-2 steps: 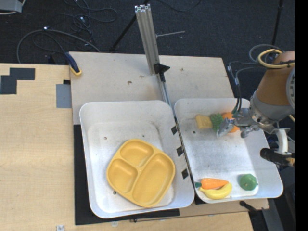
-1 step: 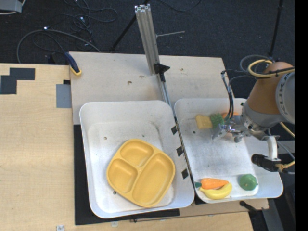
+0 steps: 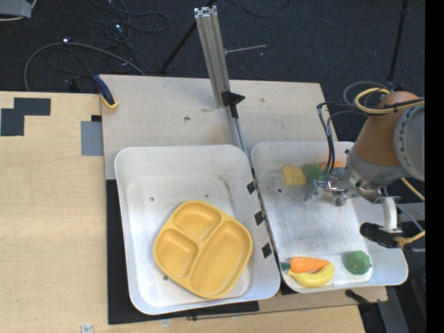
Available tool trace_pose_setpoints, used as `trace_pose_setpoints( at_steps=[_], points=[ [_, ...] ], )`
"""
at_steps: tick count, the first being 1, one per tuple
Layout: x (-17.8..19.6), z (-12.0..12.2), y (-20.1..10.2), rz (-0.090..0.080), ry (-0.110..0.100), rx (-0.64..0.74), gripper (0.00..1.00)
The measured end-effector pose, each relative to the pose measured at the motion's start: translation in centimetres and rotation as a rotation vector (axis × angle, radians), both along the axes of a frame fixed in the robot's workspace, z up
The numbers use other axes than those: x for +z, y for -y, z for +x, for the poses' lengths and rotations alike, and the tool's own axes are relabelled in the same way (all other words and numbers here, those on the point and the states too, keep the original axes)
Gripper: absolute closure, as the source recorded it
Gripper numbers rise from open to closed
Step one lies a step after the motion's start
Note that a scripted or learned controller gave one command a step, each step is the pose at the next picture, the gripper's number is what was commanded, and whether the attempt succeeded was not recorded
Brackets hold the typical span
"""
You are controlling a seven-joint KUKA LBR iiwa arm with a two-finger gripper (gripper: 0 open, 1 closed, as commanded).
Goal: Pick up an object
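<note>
Metal two-finger gripper (image 3: 320, 188), on a grey arm (image 3: 388, 144) with an orange band, set low inside the right-hand white bin (image 3: 305, 241), near that bin's far end. Whether it is spread or clenched cannot be told from this slant, nor whether anything sits in its grasp.

Contents near the gripper: a pale yellow block (image 3: 293, 176) just beside it toward the left bin, and a small green piece (image 3: 313, 170) close against it on the far side; contact with either cannot be confirmed.

Contents well apart from the gripper, toward the bin's near edge: an orange carrot (image 3: 308, 263) lying against a yellow banana (image 3: 313, 277), and a green round fruit (image 3: 357, 262) beside them.

Left-hand white bin (image 3: 139, 186), away from the gripper: one yellow divided plate (image 3: 202, 248), three compartments.
</note>
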State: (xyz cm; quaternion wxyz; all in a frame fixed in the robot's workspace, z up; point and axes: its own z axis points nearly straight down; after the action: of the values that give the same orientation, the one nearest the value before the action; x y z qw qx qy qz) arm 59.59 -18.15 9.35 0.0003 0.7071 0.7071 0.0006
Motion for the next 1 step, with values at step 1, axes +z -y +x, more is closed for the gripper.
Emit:
trace_pose_setpoints(
  at_steps=[1],
  points=[
    [1.11, 0.19, -0.15, 0.004, 0.006, -0.001, 1.0]
  ],
)
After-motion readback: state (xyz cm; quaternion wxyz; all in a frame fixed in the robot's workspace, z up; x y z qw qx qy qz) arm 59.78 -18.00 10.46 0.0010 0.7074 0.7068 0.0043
